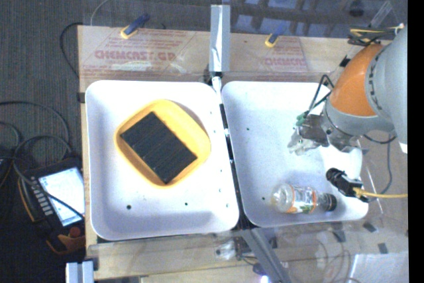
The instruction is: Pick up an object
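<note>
The worktop (99, 53) carries two white bins side by side, so that things can be lifted from one and dropped in the other. In the left bin (99, 142) lies a yellow dish (192, 126) holding a dark ribbed slab (159, 147), set at an angle near the middle, well apart from the arm. In the right bin (265, 142) a bottle (301, 199) lies on its side close to the front wall, dark cap toward the right; it probably rolled there, since it rests along the rim. The arm (371, 89) comes in from the right, its orange band above the wrist, and the end effector (303, 140) hangs over the right bin's far-right part, above and behind the bottle and apart from it. The tool is small and blurred against the white floor, so whether it is spread or pressed together cannot be told, and nothing can be made out in it. A black fitting (338, 177) with a yellow cable sits at the bin's right edge, near the bottle's cap. By position the bottle seems the likelier target, being the nearest thing; the pick looks not yet made. Lying round and slick, it may roll if nudged off-centre.
</note>
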{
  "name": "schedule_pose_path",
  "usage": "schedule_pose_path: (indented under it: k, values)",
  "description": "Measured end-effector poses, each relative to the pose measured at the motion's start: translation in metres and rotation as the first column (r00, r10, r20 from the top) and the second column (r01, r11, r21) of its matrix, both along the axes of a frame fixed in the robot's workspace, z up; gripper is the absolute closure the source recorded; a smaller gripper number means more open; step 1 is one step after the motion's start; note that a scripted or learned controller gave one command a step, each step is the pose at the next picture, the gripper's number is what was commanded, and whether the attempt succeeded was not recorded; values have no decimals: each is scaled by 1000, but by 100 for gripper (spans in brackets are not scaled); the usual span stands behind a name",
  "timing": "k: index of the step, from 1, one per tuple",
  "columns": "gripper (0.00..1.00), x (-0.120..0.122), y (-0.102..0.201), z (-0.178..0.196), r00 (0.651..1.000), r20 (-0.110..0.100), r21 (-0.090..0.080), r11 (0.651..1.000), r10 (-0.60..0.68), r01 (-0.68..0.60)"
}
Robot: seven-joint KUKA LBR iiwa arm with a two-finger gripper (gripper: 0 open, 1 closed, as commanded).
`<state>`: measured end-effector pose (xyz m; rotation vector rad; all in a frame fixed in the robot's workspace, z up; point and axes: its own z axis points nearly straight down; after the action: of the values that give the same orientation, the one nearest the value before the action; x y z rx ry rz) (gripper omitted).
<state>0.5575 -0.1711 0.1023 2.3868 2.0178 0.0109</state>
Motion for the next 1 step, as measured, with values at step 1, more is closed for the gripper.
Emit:
schedule_pose_path:
  k: [1]
  values:
    - [100, -49, 39, 20, 999, -19, 7, 1000, -29, 29]
